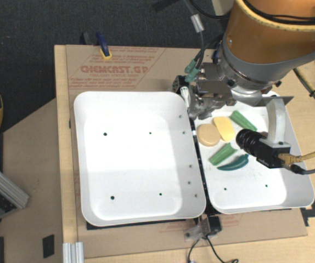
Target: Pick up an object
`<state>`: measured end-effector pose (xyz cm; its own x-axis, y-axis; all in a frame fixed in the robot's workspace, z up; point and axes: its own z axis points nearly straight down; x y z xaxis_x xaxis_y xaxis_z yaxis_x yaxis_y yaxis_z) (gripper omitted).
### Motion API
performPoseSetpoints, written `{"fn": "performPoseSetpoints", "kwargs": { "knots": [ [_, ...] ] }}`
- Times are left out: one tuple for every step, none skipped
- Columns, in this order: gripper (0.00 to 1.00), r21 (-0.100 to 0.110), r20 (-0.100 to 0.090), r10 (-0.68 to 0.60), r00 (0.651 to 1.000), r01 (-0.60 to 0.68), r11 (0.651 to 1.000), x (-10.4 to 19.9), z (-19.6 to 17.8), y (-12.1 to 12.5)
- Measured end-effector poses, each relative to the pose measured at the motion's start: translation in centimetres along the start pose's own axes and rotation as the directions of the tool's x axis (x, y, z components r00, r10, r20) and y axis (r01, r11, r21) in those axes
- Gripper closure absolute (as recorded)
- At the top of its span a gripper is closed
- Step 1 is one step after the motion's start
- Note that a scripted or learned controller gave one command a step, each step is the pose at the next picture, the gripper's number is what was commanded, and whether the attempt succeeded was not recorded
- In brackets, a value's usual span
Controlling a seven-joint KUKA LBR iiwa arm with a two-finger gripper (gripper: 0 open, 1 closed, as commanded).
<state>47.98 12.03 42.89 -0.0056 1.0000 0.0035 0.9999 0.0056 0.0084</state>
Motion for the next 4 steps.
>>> {"fn": "performPoseSetpoints", "kwargs": {
  "knots": [
    [1.00,0.013,0.006,0.003,1.000,-0.003,1.000,3.3,7.3,8.7],
    [1.00,0.016,0.004,0.005,1.000,-0.005,1.000,2.5,8.7,2.1],
    [1.00,0.015,0.005,0.011,1.000,-0.011,1.000,-2.3,11.4,-0.3],
    [1.00,0.006,0.002,0.002,1.000,-0.002,1.000,1.0,9.5,-0.1]
  ]
}}
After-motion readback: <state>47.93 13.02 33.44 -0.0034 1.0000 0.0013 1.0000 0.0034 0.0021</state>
